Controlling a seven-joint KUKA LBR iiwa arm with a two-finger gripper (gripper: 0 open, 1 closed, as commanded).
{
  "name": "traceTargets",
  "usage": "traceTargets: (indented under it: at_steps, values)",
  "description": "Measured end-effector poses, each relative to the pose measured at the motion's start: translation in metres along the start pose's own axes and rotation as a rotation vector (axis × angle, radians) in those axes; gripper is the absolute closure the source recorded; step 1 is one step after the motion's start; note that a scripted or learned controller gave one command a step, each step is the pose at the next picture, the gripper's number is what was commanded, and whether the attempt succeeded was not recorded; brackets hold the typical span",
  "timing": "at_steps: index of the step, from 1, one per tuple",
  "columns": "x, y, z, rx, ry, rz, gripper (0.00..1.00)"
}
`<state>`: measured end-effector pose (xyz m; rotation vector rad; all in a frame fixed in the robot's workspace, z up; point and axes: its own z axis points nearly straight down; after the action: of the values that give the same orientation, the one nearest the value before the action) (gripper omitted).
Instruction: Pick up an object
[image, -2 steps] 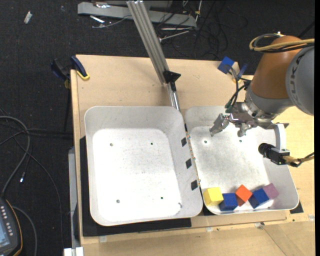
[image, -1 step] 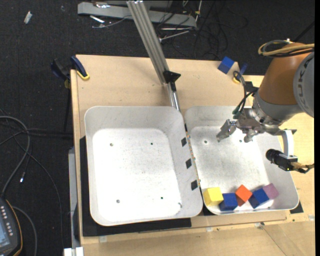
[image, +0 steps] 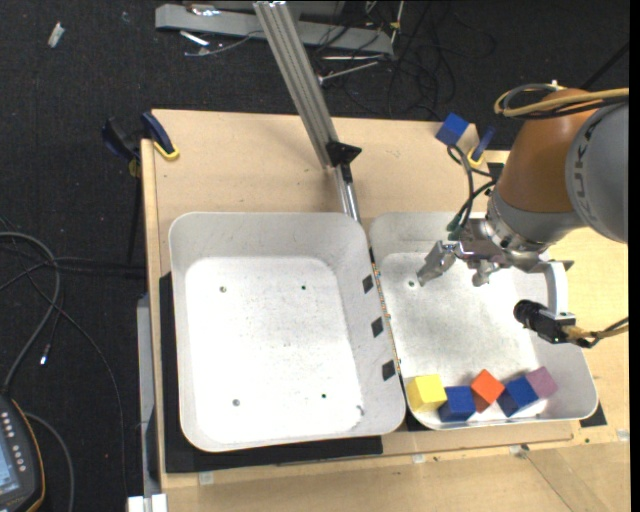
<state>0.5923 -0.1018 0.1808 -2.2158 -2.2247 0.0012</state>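
The arm reaches in from the right edge of the tabletop and hangs over the far part of the right bin. Its hand sits above bare bin floor with the two fingers spread apart and nothing between them; one finger points toward the divider between the bins, the other is nearer the arm.

The blocks are all huddled along the near wall of the right bin, well apart from the hand. From the left there is a yellow block, a blue block touching it, an orange block, a second blue block, and a purple block in the near right corner.

The left bin lies just beside the right one. A blue clamp sits at the far edge of the tabletop.
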Motion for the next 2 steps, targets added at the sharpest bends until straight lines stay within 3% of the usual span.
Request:
traceTargets:
  at_steps: [1,2]
  values:
    - [0.0,-0.023,-0.004,0.0,-0.001,0.006,0.0]
    - [0.016,-0.029,-0.015,-0.002,0.0,0.0,0.0]
